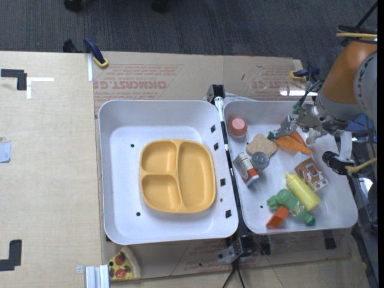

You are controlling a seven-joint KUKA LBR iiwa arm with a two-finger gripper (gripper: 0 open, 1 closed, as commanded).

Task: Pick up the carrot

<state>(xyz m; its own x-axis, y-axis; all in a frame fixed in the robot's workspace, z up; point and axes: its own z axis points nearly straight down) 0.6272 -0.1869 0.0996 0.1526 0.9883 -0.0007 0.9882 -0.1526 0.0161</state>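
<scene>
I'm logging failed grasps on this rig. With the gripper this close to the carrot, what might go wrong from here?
The carrot lies against the slice of bread, so the gripper may nudge or catch the bread instead. The carrot tapers and lies flat, so it may slip out on lifting. It also sits near the right bin's far wall, which could leave the arm little room.

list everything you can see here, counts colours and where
bins: 2, white, side by side on the bench
plate: 1, yellow, three compartments, left bin
carrot: 1, orange, right bin, far side, by the gripper
bread slice: 1, tan, right bin
pink round piece: 1, right bin, far-left corner
can: 1, right bin
mustard bottle: 1, yellow, right bin
green toy: 1, right bin, near side
pizza slice: 1, on the bench in front of the left bin
arm: 1, grey and orange
gripper: 1, over the carrot
</scene>
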